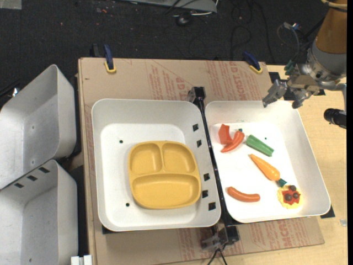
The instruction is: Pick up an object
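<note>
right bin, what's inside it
Inside the right bin: red chili pepper overlapping a red piece, green vegetable, carrot, sausage, yellow piece with red bits. Whatever the pepper covers is hidden.

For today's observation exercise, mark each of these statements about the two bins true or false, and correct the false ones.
1. The yellow divided tray lies in the left bin. True.
2. The end effector holds the carrot. False: the carrot lies in the right bin, and the end effector hangs above that bin's far right corner with nothing between its fingers.
3. The sausage lies nearer the front edge of its bin than the green vegetable. True.
4. The red pepper sits on the yellow divided tray. False: it lies in the right bin, near its left wall.
5. The yellow piece with red dots lies in the right bin's front right part. True.
</note>
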Motion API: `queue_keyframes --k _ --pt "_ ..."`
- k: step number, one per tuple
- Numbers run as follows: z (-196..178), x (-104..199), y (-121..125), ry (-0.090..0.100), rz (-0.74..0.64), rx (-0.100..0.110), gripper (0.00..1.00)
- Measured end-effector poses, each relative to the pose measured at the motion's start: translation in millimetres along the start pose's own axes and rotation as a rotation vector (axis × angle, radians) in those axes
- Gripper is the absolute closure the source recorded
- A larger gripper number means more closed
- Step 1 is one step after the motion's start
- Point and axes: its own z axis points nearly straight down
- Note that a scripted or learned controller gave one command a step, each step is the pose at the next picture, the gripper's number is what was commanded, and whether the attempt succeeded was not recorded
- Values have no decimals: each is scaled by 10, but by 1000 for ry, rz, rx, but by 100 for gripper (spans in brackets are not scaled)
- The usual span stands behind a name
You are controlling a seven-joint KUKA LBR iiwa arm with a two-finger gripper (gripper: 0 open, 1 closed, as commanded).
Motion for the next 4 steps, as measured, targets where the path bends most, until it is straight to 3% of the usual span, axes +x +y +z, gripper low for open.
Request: queue_keyframes --k 1,4 --pt "-85 7 22 -3 -3 -14 0" --pt "1702 -44 -33 -2 -1 -10 0"
